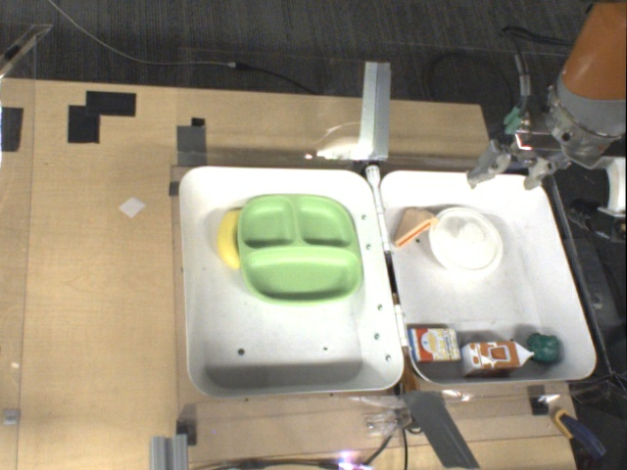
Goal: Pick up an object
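Nearest, a brown carton lies flat along the right bin's front wall, long axis left-right, between a small red-and-white box and a green lump. Farther in, bare floor separates them from a white bowl. At the far rim, the gripper hovers with fingers spread, nothing between them.

Place: robotics lab
Evidence: plywood bench, two white bins, loose cables at 11 o'clock, metal brackets
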Controlling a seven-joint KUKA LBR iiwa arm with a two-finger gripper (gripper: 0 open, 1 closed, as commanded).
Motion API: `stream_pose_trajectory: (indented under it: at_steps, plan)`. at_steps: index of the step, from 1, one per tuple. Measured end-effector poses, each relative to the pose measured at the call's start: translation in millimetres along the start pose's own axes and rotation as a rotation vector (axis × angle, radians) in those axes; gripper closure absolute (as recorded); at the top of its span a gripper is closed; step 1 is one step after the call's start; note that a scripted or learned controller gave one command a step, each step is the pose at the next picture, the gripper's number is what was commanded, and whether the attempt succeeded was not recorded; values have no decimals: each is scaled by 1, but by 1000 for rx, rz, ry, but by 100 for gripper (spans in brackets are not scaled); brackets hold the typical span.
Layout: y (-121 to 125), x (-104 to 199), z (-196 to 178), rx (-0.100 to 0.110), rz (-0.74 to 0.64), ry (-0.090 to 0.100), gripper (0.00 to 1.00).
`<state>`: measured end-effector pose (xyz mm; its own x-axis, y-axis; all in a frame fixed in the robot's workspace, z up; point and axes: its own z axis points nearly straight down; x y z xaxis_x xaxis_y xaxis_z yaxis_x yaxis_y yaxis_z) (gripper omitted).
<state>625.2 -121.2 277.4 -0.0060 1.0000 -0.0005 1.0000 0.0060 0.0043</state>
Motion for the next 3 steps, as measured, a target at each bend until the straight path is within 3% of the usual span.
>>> stream_pose_trajectory:
  at_steps: [1,2,3]
  plan:
    - [-5,29,114,1,-12,0,0]
    - [10,37,190,-2,-38,0,0]
    - [7,38,190,-2,-129,0,0]
